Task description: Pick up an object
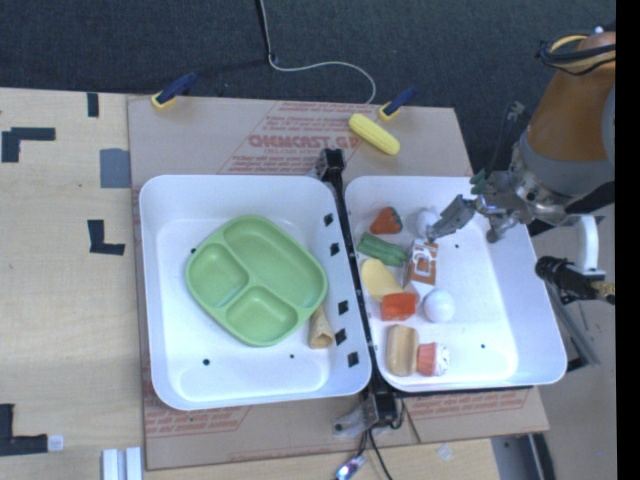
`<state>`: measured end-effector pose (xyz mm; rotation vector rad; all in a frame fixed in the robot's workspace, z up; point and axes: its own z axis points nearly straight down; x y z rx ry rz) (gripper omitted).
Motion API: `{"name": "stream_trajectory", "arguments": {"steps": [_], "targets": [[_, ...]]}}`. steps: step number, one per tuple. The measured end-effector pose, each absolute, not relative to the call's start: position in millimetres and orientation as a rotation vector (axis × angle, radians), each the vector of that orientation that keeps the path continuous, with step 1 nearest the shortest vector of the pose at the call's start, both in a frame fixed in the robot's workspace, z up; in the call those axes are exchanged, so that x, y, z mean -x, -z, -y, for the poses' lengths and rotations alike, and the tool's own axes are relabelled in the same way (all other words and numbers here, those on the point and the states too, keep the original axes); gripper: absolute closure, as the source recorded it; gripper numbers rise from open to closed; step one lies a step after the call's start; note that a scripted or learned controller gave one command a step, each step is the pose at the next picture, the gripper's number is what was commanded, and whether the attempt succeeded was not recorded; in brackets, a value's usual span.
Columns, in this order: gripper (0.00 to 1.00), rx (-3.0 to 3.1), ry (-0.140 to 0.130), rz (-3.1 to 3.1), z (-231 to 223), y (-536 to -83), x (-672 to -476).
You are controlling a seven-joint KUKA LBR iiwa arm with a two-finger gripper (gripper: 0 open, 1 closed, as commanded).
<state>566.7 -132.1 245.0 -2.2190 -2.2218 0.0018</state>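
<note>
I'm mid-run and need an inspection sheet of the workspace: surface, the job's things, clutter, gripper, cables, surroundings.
Surface: two white bins side by side on a cardboard sheet over a wooden bench; left bin, right bin.
Job's things: right bin holds a cluster of toy foods, among them a white ball, a red block, a green piece.
Clutter: green divided plate and a cone-shaped piece in left bin; yellow corn toy on the cardboard.
Gripper: gripper low over the right bin's far side; finger state unclear.
Cables: white cable behind the bins.
Surroundings: dark carpet; clamps on the cardboard edge.
</note>
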Motion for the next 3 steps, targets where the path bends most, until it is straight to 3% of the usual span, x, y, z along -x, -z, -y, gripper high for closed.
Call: {"name": "stream_trajectory", "arguments": {"steps": [1, 2, 3], "targets": [[0.0, 2.211, -0.013, 2.217, 133, -95, -600.4], [1.0, 2.217, -0.004, 2.223, 133, -114, -603.0], [1.0, 2.21, 0.01, 2.234, 32, -189, -559.8]]}}
